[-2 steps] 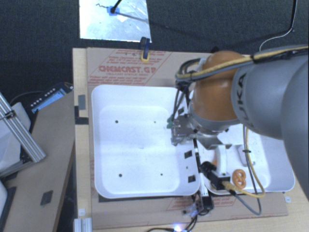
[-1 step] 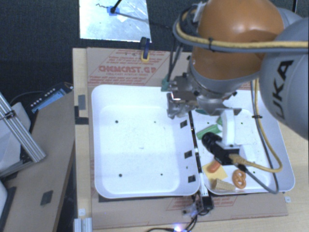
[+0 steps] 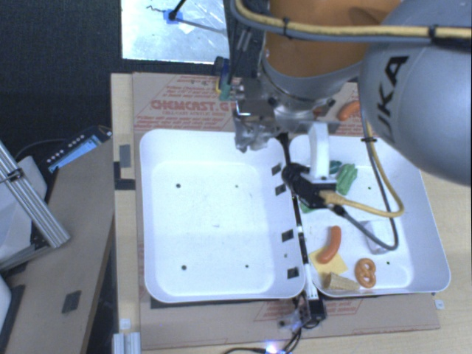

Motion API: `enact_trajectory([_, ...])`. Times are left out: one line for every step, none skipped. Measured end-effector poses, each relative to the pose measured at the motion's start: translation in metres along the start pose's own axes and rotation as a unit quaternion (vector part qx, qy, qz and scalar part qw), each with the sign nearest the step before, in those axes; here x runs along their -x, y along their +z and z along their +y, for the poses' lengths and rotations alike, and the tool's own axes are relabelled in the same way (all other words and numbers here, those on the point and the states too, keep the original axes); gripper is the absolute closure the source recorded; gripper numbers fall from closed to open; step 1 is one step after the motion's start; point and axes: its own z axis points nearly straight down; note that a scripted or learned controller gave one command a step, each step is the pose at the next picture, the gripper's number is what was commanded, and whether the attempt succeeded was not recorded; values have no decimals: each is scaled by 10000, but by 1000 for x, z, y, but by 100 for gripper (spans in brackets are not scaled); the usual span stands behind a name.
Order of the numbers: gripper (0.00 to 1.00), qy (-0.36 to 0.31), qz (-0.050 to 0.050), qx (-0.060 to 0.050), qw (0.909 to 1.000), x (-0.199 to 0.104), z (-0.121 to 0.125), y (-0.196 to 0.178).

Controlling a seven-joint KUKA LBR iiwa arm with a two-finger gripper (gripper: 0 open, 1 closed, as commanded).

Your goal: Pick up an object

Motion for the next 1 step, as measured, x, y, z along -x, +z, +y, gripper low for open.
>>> enact_trajectory([100, -3, -4, 0, 10000, -33, 60, -13])
